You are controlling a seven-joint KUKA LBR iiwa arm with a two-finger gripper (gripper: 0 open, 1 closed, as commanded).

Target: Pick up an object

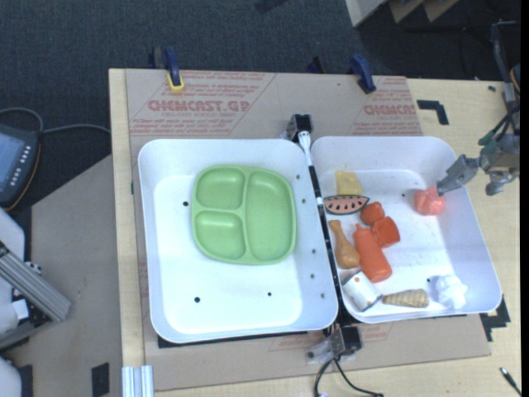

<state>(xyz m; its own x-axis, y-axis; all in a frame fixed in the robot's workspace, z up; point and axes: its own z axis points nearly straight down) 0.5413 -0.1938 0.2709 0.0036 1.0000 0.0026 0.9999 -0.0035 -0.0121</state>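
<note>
Since pink obj (429, 202) sits just left of hand (453, 180) in right bin (479, 246), finger tip touching/near it, can't tell open or closed.

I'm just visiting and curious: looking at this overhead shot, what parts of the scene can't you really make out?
- End effector, camera view: small and slightly blurred at the right bin; whether it grips the pink toy cannot be told.
- Arm, camera view: cut off by the right edge.
- White pieces in the right bin's near corner: too small and pale against the bin to identify.
- Dark device, camera view: cut off by the left edge.
</note>
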